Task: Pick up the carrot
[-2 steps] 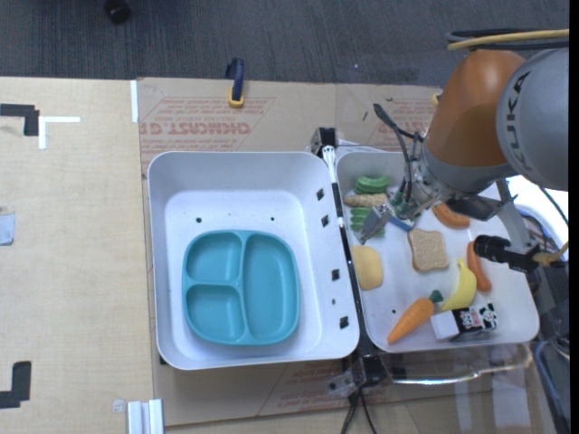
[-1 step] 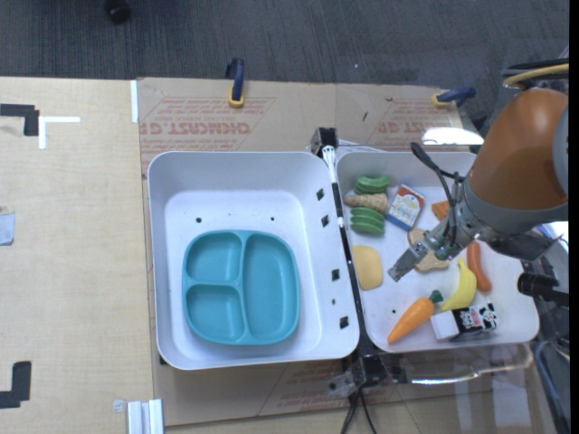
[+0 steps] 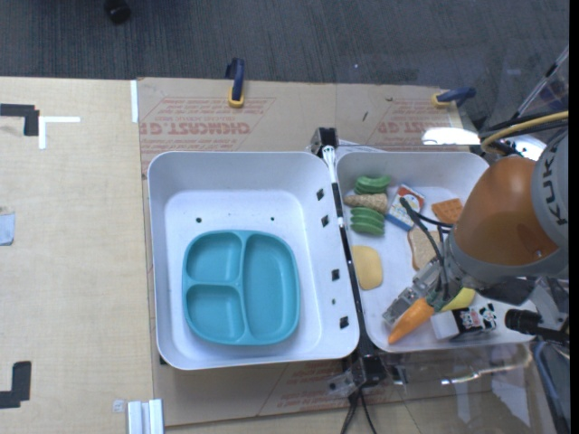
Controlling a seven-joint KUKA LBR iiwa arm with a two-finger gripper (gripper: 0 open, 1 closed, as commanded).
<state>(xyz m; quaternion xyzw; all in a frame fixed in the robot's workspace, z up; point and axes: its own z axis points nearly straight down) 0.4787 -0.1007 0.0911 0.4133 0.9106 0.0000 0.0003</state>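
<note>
Gripper at five o'clock in the right bin, apparently closed on the carrot

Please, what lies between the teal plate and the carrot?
In the camera view, the two bins' adjoining walls and bare white floor of the right bin lie between the teal plate and the carrot.

Bright even overhead light, soft shadows, glare patch upper right, slightly soft focus
</note>
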